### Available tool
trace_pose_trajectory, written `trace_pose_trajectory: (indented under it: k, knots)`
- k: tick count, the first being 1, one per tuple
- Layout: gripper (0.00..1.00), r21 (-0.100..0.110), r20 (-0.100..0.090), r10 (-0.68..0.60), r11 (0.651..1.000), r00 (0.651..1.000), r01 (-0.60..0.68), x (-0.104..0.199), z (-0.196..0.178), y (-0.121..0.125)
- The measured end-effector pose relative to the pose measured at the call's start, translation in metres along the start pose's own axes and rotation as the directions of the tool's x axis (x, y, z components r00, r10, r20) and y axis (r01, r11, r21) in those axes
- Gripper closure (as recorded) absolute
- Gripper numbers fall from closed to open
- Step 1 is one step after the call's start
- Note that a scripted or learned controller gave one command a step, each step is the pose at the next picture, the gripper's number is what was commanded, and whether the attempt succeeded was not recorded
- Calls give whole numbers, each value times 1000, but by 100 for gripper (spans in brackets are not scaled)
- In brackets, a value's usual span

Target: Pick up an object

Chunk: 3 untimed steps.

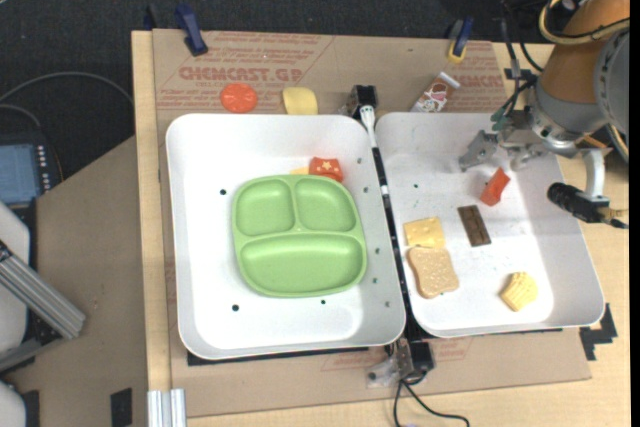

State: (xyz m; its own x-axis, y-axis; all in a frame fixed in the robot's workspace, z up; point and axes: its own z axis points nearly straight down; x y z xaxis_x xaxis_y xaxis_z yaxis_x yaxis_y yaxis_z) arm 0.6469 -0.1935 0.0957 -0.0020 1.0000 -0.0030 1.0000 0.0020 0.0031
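My gripper (500,155) hangs over the back part of the right bin (570,315), on the grey arm with its orange band (590,25) coming in from the right. A small red-orange block (495,186) shows just below the gripper, and I cannot tell if it is held or lying on the bin floor. Further forward in the same bin lie a brown bar (474,225), a yellow cheese-like piece (424,233), a slice of toast (432,271) and a yellow ridged piece (518,291).
The left bin (190,215) holds a green divided plate (298,235) with a small red item (325,168) at its back edge. Behind the bins on the cardboard lie an orange disc (238,98), a yellow lump (299,101) and a small packet (435,95).
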Motion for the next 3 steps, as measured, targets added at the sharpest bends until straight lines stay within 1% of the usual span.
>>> trace_pose_trajectory:
  k: [1, 2, 3]
  knots:
    - [0, 6, -4, 4, 1000, 1000, -4, 20, 11, -48]
    - [0, 7, -5, 3, 1000, 1000, -3, 24, 11, -68]
    - [0, 8, -6, 1, 1000, 1000, -1, 56, 11, -97]
